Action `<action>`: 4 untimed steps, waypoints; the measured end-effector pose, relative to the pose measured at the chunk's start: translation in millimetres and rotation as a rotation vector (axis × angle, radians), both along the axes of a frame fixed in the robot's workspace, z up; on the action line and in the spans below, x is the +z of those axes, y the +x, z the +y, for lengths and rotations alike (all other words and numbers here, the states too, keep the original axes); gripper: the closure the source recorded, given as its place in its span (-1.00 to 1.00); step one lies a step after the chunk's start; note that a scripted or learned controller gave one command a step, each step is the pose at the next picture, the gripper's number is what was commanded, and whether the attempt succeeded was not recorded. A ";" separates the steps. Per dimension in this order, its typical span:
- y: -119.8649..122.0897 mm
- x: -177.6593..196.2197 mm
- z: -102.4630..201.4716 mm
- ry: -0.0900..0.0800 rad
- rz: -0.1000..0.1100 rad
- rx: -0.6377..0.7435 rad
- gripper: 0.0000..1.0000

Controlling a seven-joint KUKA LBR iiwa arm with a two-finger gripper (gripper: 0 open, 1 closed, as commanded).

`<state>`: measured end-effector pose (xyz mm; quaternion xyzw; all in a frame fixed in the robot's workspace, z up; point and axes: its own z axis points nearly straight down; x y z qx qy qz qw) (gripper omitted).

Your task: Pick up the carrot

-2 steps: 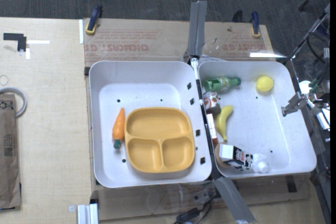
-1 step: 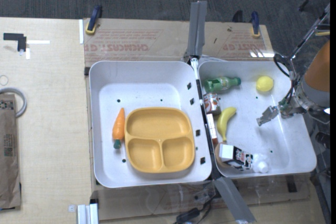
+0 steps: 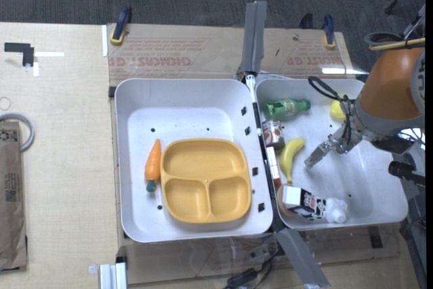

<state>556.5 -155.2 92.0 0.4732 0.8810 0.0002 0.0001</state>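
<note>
Two bins: carrot [image 3: 153, 160] beside yellow tray [image 3: 203, 179] in left bin [image 3: 128, 145]; jaws' state unclear.

The pale wooden tabletop [image 3: 54, 78] carries two white bins: the left bin [image 3: 128, 145], with the right bin [image 3: 385, 213] touching it.

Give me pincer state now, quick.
Pincer: cannot be told; over the right bin, beside the banana, far from the carrot.

Grey arm [image 3: 399, 88] entering from the right, orange band above the wrist, wrist angled down and leftward, gripper [image 3: 318, 158] low, pointing left, finger state not discernible
</note>
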 end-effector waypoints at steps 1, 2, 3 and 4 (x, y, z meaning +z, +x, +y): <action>56.8 68.0 34.8 -0.002 -0.003 0.194 -1.00; -27.9 32.5 -3.9 0.000 -0.001 0.622 -1.00; 6.0 -0.2 -13.9 -0.001 -0.003 0.860 -1.00; 54.6 1.2 10.0 -0.003 -0.006 1.331 -1.00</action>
